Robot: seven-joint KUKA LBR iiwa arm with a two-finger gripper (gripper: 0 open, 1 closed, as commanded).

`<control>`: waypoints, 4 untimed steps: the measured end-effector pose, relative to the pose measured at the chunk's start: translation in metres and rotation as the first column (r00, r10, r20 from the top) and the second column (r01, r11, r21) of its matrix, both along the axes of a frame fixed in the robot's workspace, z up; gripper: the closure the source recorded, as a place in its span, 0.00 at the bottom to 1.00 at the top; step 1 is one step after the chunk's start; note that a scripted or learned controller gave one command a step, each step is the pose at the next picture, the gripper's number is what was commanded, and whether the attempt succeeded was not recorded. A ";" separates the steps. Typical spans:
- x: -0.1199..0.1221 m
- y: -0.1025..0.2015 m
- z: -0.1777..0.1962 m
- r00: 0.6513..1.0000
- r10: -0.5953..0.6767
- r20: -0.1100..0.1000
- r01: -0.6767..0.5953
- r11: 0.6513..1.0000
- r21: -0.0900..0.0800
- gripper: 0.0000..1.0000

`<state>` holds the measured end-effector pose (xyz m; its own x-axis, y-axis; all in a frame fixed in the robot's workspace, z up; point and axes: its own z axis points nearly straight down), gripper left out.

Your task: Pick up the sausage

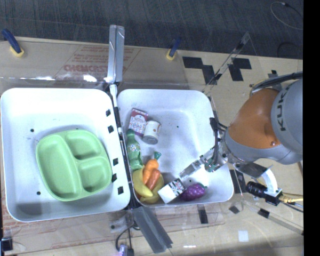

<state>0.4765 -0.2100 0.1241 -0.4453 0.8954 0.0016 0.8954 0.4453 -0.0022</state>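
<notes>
Gripper point(200, 166) sits low in the right bin point(173, 96), toward the bin's 4 o'clock, over bare white floor; too small and blurred to tell if it is spread or closed, and whether anything is in it can't be made out. Purple fruit-like item point(194, 191) lies near the gripper at its 6 o'clock, apart from it. White box point(172, 190) touches the purple item at its 9 o'clock. Banana point(144, 187) is at the bin's 7 o'clock with the carrot point(151, 170) resting on it, green bottle point(132, 148) just at the carrot's 11 o'clock along the left wall. Can point(151, 132) lies on its side at the bin's 10 o'clock, touching a dark red packet point(138, 120) at the can's 10 o'clock. Sausage: can't tell which of these items it is; nothing reads clearly as one. The items are all left of or below the gripper. Arm point(256, 127) with its orange band comes in from 3 o'clock, over the bin's right rim. Left bin point(21, 103) holds a green divided plate point(56, 167), flat, about centre.
</notes>
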 end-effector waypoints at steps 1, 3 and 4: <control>0.001 0.000 0.010 1.000 0.005 0.000 -0.005 1.000 0.000 1.00; 0.028 0.020 0.128 1.000 0.011 0.004 -0.011 1.000 -0.001 1.00; 0.012 0.004 0.174 0.983 0.183 0.005 -0.183 0.983 -0.003 1.00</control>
